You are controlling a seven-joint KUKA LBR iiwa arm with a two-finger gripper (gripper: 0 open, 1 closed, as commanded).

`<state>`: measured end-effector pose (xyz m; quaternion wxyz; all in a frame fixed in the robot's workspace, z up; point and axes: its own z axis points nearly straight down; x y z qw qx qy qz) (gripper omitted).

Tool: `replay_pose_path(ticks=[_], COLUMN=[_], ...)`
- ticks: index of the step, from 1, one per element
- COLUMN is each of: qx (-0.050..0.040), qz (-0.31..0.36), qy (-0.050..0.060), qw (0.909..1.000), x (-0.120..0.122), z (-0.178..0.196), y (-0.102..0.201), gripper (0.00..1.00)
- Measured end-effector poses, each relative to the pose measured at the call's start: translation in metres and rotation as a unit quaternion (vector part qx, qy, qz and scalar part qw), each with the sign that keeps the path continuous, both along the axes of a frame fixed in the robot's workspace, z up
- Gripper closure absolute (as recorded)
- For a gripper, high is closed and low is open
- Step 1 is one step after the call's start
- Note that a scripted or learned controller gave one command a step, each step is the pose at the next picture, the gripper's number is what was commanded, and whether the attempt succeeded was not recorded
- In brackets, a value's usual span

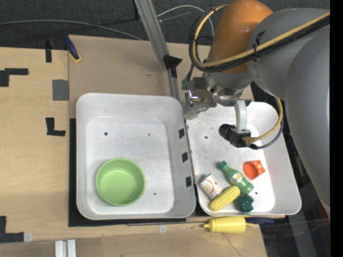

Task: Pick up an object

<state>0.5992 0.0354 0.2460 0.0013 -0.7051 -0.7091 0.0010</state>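
Green bottle (236, 178) lying neck toward ten o'clock, corn cob (224, 197) touching at seven, gripper (194, 107) over right bin (278, 199) far rim.

**My bench and what sits on it**

My tan bench (32, 143) carries two shallow white bins side by side, the left bin (131, 108) touching the right bin (281, 197). A yellow bottle (228, 225) lies on the boards just beside the right bin's near rim.

Tan wooden bench top (32, 143) w/ black tape marks (52, 126) & grey patch (60, 89), dark carpeted floor (64, 4) behind, grey metal pole (153, 31) slanted across, thin cables (64, 24) on floor, lighting even.
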Motion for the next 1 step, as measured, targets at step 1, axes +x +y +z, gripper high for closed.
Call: replay_pose_path(ticks=[1], qx=[-0.0002], qz=[0.000], qy=[-0.001], qw=[1.0000], x=[0.0184], z=[-0.0159], y=[0.0534], gripper=[1.00])
